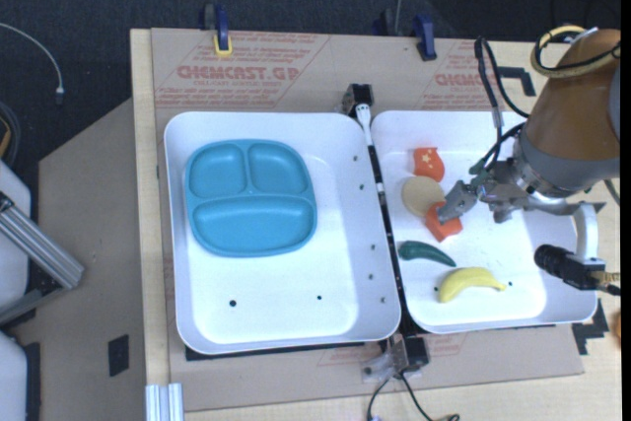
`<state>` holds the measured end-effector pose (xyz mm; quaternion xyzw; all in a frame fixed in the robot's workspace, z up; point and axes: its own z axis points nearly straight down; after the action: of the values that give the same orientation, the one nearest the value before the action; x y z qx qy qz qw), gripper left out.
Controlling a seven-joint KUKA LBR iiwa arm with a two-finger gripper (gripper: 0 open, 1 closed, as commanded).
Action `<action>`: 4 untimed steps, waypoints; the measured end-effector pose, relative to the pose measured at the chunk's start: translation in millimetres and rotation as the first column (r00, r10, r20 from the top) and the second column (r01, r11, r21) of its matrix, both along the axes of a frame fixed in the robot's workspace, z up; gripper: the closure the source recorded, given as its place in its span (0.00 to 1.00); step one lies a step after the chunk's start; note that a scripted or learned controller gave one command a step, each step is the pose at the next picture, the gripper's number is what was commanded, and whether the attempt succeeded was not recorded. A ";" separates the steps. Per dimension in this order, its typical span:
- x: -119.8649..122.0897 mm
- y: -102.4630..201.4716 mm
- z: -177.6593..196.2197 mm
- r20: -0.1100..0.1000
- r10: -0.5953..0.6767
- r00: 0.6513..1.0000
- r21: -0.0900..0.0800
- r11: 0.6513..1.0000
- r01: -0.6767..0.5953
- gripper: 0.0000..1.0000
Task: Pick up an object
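- Arm (577,118) coming in from the right, wrist sitting over the right bin (523,306).
- Gripper (455,208) pointing left and down, tip sitting at the red block (446,227) nr the bin's middle-left.
- Fingers: dark and seen at a slant; can't tell if released or clenched, or if anything is sitting between them.
- Red block lying just below a tan round piece (421,193), touching or overlapping its lower right edge. Block looking partly covered by the gripper tip.
- Small red-orange piece (427,159) w/ a white mark lying above the tan piece, close to the bin's upper left.
- Dark green pepper-shaped item (426,253) lying below the red block, nr the bin's left wall.
- Yellow banana (467,284) lying right of and below the green item, nr the bin's front edge, apart from the gripper.
- Left bin (340,242) holding a blue divided plate (251,197), three compartments, sitting in the bin's upper left part.
- Both bins resting side by side on the table (158,212), brown board w/ red print.
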<state>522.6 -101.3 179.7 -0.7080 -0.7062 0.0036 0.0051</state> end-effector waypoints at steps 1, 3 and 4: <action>2.8 0.0 5.2 0.011 0.002 1.000 -0.002 1.000 -0.002 0.00; 4.8 -4.5 -94.2 0.005 0.002 1.000 0.000 1.000 -0.002 0.00; 6.5 -5.0 -80.5 0.013 0.001 1.000 -0.003 1.000 -0.001 1.00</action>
<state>529.1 -106.3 99.2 -0.7076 -0.7066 -0.0001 -0.0003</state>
